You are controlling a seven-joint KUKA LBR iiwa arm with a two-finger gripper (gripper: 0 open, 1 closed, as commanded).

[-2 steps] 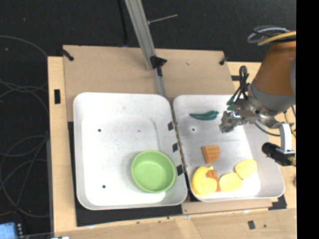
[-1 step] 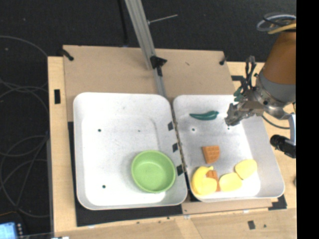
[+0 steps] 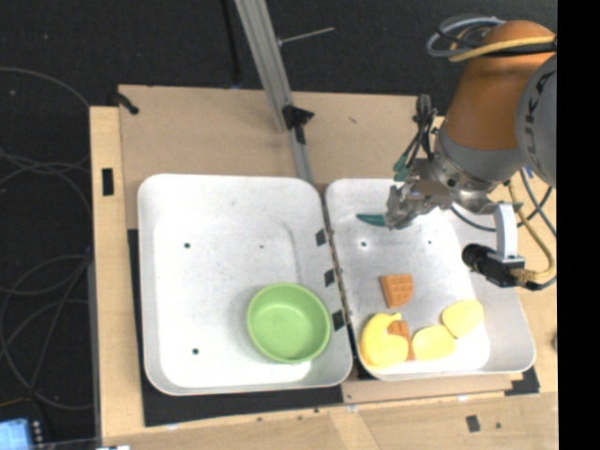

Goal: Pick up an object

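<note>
I count two white bins on the table (image 3: 225, 129): the left bin (image 3: 187, 223) holds one green bowl (image 3: 288, 321) near its lower right corner. The right bin (image 3: 487, 354) holds three yellow pieces (image 3: 434, 342) clustered at the lower edge, one orange waffle-textured block (image 3: 397, 289) just above them, and one thin teal item (image 3: 372, 219) at the upper left. My gripper (image 3: 401, 208) sits beside that teal item, touching or nearly so; I cannot tell whether it is open or closed from here.
</note>
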